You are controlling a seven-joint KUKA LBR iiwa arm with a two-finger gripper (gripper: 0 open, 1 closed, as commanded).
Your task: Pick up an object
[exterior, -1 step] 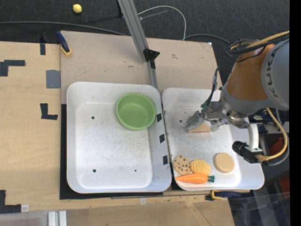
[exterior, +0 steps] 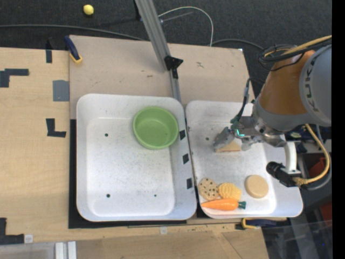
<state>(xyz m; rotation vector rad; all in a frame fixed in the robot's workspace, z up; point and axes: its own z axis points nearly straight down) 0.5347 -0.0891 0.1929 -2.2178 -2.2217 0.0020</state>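
- Presently located in the upper middle of the right bin point(exterior: 215, 110): tan wedge point(exterior: 233, 148), lying flat on the bin floor, thin end toward the divider between the bins.
- Positioned directly over the wedge's left part: gripper point(exterior: 225, 139), overlapping the wedge's upper edge. Not possible to tell whether touching or merely above. Open-or-closed condition of the gripper not determinable from this angle; no grasp confirmed.
- Reaching in from the right edge: grey arm point(exterior: 294, 99) with orange band, covering the right bin's upper right corner.
- Grouped along the near edge of the right bin, well apart from the wedge:
  - round biscuit point(exterior: 256, 186), pale tan, furthest right;
  - yellow cracker point(exterior: 230, 190), just left of the biscuit;
  - chip cookie point(exterior: 208, 188), touching or just beside the cracker;
  - orange carrot point(exterior: 221, 204) with green end pointing right, lying lengthwise just beside cookie and cracker, against the near rim.
- Placed upright in the upper right area of the left bin point(exterior: 97, 161): green bowl point(exterior: 156, 127), close to the shared divider.
- Slanting down from the top of the view to the far end of the divider: grey metal pole point(exterior: 153, 23).
- Clipped at the far left corner of the bench board point(exterior: 118, 69): blue clamp point(exterior: 73, 48).
- Resting on the dark floor beyond the bench: small yellow ball point(exterior: 88, 9).
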